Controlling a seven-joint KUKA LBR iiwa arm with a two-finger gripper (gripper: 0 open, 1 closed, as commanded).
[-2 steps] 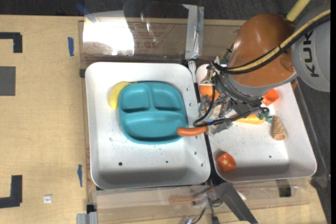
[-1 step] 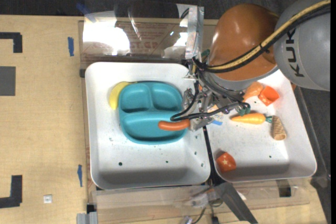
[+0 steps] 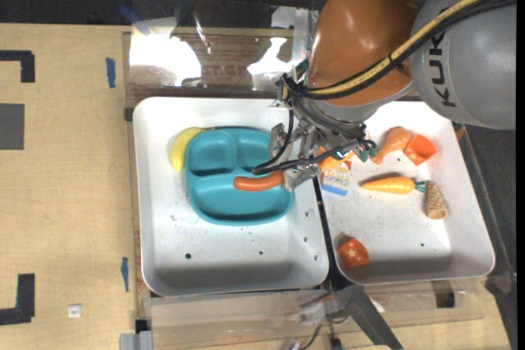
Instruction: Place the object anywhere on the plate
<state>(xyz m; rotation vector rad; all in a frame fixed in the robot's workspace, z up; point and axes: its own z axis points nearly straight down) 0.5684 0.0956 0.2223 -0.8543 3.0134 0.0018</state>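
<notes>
A teal divided plate (image 3: 215, 176) lies in the left bin (image 3: 164, 250). An orange-red sausage (image 3: 256, 184) lies across the plate's right side, over the divider. My gripper (image 3: 295, 174) hangs at the plate's right edge, right at the sausage's right end. The arm's orange band and cables cover the view just above it. A yellow piece (image 3: 178, 147) peeks out from under the plate's left rim.
The right bin (image 3: 459, 258) holds a carrot (image 3: 387, 186), an orange pepper-like item (image 3: 406, 143), a small carton (image 3: 335, 174), a corn cob piece (image 3: 433, 200) and a red tomato (image 3: 353, 252). A ridge separates the two bins.
</notes>
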